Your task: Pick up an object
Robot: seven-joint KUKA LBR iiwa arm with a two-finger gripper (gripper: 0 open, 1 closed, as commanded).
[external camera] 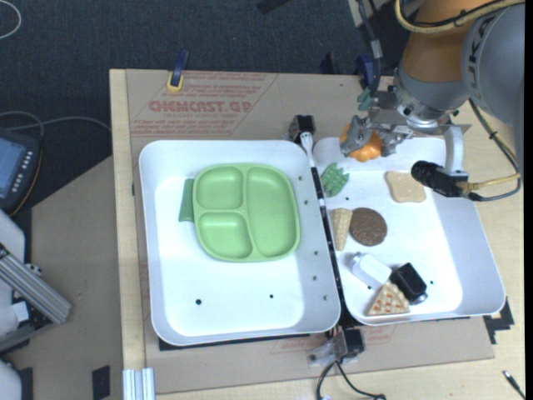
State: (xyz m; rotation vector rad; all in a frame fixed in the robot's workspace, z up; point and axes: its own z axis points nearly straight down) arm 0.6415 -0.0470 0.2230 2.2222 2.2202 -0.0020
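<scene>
– Orange piece (pixel 365 150) sat at 11 o'clock in the right bin (pixel 466 248), near the corner.
– Gripper?
– Gripper (pixel 372 134) was right over it. Orange showed past its lower edge. Touching or just above, I couldn't tell.
– Pinching it?
– Couldn't tell. The view didn't show whether the gripper was spread or pressed together, so I made no call on a hold.
– Arm?
– Arm (pixel 450 32) came in from 1 o'clock of the frame, with the orange band above the wrist.
– Rest of the right bin?
– Green leaf (pixel 335 178) lay at 7 o'clock of the orange piece, against the bin's left wall. Toast (pixel 405 187) lay at 5 o'clock of the gripper, apart from it. Brown disc (pixel 367 226) was about mid-bin, with a tan wedge (pixel 341 227) just beside it at 9 o'clock. White bottle (pixel 369 267) lay at 6 o'clock of the disc. Black block (pixel 410 281) was just beside the bottle at 4 o'clock. Pizza slice (pixel 388 301) sat at the bin's 6 o'clock edge, up against the block.
– Left bin?
– Left bin (pixel 166 265) had a green plate (pixel 247 212), three compartments, lying flat, slightly toward 12 o'clock of centre. A darker green strip (pixel 186 200) stuck out from under its 9 o'clock edge.
– Anything touching the orange piece?
– Leaf was near but apart. Everything else was well apart.
</scene>
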